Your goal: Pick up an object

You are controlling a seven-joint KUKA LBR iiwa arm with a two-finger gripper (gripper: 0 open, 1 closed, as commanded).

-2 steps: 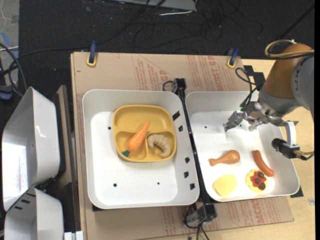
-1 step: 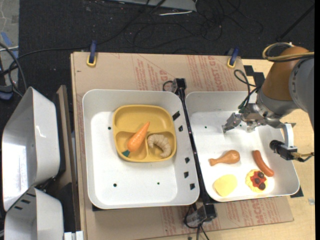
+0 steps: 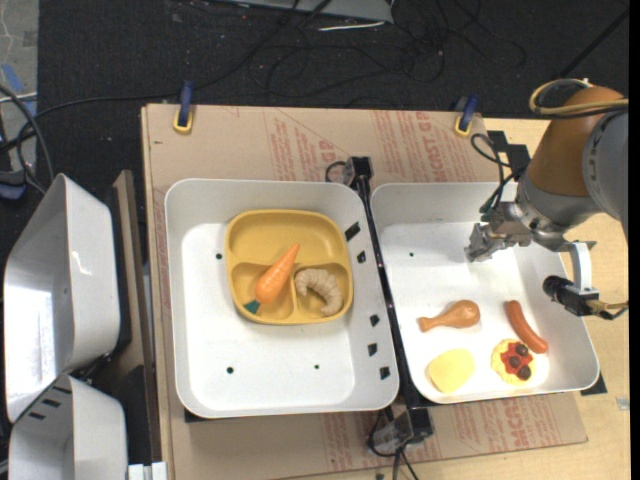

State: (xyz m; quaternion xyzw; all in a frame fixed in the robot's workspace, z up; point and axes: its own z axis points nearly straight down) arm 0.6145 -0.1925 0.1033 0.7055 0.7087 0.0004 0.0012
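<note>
The arm (image 3: 580, 158) is seen at the upper right of the frame, reaching in from the right edge. Its orange band is turned toward the camera, with grey housing beside it. The wrist is angled down and to the left. The gripper (image 3: 484, 244) is positioned right of centre, pointing toward the lower left.

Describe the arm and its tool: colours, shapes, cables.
The arm is bulky and rounded, grey, with an orange band above the wrist. A thin looped cable arcs over the band. The tool is small, grey metal, with dark cabling behind it.
</note>
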